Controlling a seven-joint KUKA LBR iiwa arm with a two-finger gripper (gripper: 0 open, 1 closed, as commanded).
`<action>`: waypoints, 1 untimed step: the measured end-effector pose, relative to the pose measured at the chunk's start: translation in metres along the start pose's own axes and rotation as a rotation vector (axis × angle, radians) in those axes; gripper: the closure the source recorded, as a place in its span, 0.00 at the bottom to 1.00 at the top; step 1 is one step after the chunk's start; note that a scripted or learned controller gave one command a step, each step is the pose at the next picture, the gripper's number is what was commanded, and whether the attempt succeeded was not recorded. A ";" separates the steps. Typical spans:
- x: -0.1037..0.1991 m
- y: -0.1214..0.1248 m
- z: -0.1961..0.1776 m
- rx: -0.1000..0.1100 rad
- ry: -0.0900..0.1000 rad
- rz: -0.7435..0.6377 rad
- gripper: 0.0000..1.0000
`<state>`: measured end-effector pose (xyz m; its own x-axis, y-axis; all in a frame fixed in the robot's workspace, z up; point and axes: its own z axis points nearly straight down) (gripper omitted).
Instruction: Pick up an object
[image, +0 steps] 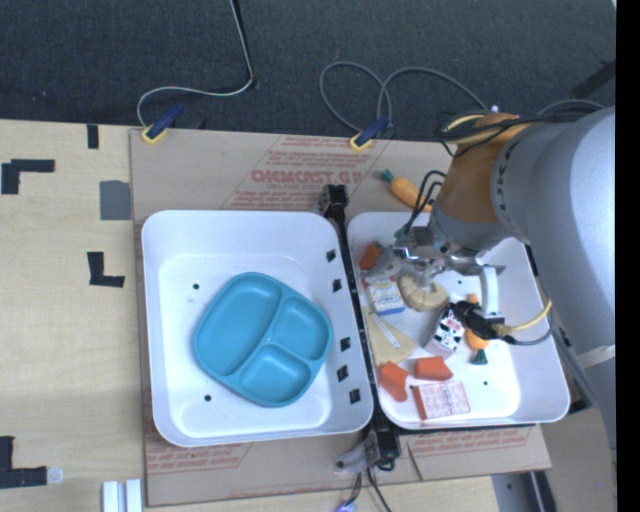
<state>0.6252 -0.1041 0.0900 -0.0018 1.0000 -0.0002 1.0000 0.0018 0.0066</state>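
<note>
The right white bin (520, 400) holds several small items. Among them are a beige round piece (422, 294), a white packet with blue print (383, 298), a black-and-white toy (450, 330), two orange blocks (393, 379) (433, 368) and a red-and-white card (441, 400). My gripper (420, 264) is down in the upper part of this bin, right above the beige piece and beside the packet. The wrist hides what lies directly beneath it. I see nothing lifted clear of the bin floor.
The left bin (170, 250) holds a blue divided plate (262, 338). An orange carrot-shaped toy (404, 188) lies on the cardboard behind the right bin. The grey arm (560, 200) covers the right bin's far right corner. Cables run along the back.
</note>
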 end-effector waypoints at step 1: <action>0.006 0.038 0.000 -0.001 0.000 0.000 0.00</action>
<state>0.6631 -0.0976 0.0900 -0.0021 1.0000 -0.0001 1.0000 0.0021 0.0071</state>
